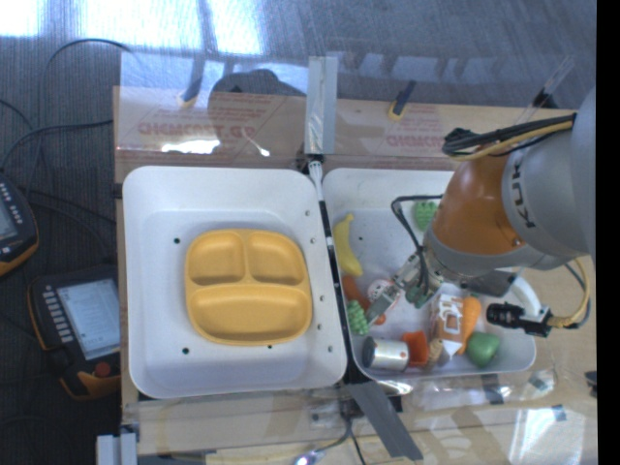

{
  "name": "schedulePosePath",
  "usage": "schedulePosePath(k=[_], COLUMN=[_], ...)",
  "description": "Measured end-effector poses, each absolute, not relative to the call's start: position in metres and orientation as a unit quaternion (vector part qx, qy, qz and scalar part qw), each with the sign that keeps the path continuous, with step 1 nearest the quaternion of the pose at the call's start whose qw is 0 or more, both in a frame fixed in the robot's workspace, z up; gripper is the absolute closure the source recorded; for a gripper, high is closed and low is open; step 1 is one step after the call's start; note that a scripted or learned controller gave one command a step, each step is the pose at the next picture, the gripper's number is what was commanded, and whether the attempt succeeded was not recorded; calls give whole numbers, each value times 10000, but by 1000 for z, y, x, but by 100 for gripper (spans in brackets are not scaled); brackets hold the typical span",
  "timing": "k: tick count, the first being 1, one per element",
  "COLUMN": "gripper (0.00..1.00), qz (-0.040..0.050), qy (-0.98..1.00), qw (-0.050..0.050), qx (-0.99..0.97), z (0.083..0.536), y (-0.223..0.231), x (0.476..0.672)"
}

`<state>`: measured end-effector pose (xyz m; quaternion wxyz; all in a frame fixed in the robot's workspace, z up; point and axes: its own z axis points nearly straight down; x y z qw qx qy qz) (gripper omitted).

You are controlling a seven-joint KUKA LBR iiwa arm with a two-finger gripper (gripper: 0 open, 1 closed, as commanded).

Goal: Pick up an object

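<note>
My gripper (405, 287) reaches down into the right bin (368, 194), below the arm's orange band (472, 216). Its tip hangs over the middle of a pile of toy food. Right beside the tip lie a small red and white piece (381, 300) and a white packet (447, 316). A yellow banana (344, 245) rests along the bin's left wall. A silver can (387, 355) lies on its side at the front. An orange carrot (470, 320) and a green pepper (483, 347) sit at the front right.
The left bin (155, 356) holds a yellow divided plate (249, 286). A green studded piece (357, 316) and a red piece (416, 346) lie near the can. Another green item (425, 212) sits at the back, partly under the arm. Black cables (528, 320) trail from the wrist.
</note>
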<state>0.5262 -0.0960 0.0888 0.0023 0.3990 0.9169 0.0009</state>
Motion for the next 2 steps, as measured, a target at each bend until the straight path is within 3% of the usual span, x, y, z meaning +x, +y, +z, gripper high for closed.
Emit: schedulePosePath(k=[1, 2], gripper=[0, 100], qz=[5, 14], qy=[9207, 9211], qw=[88, 91], qx=[3901, 3892], z=[90, 99], y=[-169, -168], x=[490, 493])
